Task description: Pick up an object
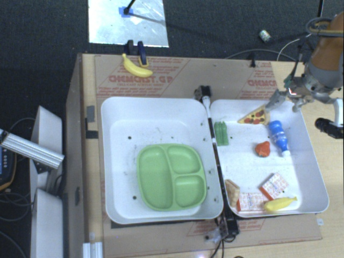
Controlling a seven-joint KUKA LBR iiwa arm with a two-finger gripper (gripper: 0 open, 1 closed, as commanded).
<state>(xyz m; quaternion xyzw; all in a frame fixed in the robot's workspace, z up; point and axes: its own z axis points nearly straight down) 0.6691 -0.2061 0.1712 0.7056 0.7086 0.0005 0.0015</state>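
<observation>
Camera view: left bin [115, 117] mid-frame holds green tray [172, 176]. Right bin [314, 168] holds bottle [278, 137], pizza slice [255, 116], red piece [263, 149]. Gripper [285, 102], fingers spread and holding nothing, hovers upper right by the pizza slice.

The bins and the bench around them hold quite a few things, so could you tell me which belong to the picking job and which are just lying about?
For the job, in the right bin:
pizza slice
blue bottle
red piece
green block
yellow banana
snack packets
gripper

Lying about:
green divided tray, left bin
banana on cardboard
</observation>
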